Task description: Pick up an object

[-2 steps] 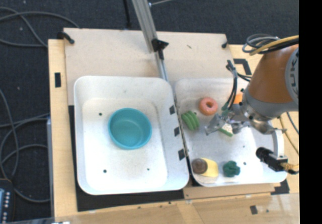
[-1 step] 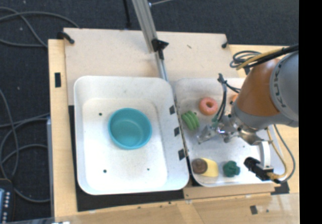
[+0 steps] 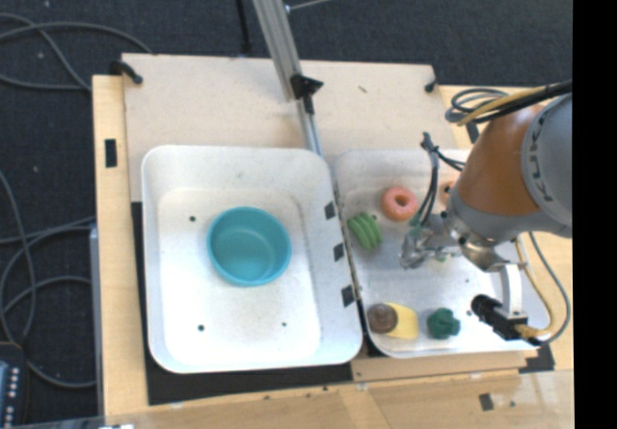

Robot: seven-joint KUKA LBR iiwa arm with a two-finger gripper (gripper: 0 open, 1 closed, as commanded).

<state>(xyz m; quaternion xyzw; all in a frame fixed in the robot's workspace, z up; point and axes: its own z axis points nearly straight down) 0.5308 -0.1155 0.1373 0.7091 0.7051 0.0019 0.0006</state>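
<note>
Right bin (image 3: 386, 345) partly behind arm (image 3: 506, 176)

I log: teal bowl (image 3: 250, 244), smooth plastic look; white bins (image 3: 164, 176), glossy plastic, faintly speckled; worktop (image 3: 212, 99), matt pale board; slanted rail (image 3: 275, 17), ribbed metal.

The arm (image 3: 540, 162) is showing grey casing with a broad orange band. Black cables (image 3: 436, 172) are looping beside its metallic gripper (image 3: 421, 252).

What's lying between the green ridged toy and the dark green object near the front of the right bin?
In the camera view, bare white bin floor separates the green ridged toy from the dark green object; the yellow and brown object sits just left of that line.
</note>
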